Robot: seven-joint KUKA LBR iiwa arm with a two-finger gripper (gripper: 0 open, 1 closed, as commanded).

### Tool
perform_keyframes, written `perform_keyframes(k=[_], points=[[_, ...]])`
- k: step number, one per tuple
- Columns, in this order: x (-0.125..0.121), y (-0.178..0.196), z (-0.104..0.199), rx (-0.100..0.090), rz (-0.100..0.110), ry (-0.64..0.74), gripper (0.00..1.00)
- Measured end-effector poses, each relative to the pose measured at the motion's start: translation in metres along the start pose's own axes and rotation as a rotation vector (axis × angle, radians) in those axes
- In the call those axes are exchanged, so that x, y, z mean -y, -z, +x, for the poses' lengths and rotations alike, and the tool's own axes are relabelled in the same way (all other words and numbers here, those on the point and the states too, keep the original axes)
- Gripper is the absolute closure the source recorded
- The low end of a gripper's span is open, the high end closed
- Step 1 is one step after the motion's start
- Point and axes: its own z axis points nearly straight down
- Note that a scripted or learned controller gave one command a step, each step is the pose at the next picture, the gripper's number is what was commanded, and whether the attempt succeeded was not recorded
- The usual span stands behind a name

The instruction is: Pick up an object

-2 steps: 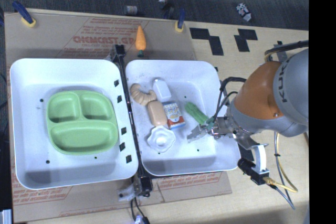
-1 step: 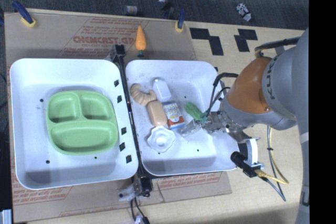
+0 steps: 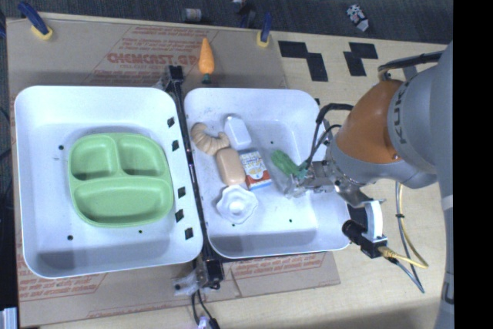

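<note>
arm (image 3: 400, 135) reached in over right bin's (image 3: 308, 243) right rim | jaws (image 3: 296, 179) low beside green object (image 3: 283, 163), opening not discernible | green object lay right of bin centre, long axis slanting far-left to near-right | clutter crowded bin's left half; near-right floor open | left bin (image 3: 38, 243) held green tray (image 3: 119, 179)

The claw (image 3: 296, 179) sits low in the right bin (image 3: 308, 239), touching a green object (image 3: 282, 163).
</note>
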Motion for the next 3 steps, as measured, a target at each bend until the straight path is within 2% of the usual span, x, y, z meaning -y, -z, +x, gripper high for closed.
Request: perform_keyframes(k=[1, 2, 3], points=[[0.01, 0.143, -0.001, 0.001, -0.005, -0.009, 1.0], [0.025, 0.106, 0.0, -0.001, -0.001, -0.008, 1.0], [0.024, 0.125, 0.0, -0.001, -0.004, -0.008, 1.0]])
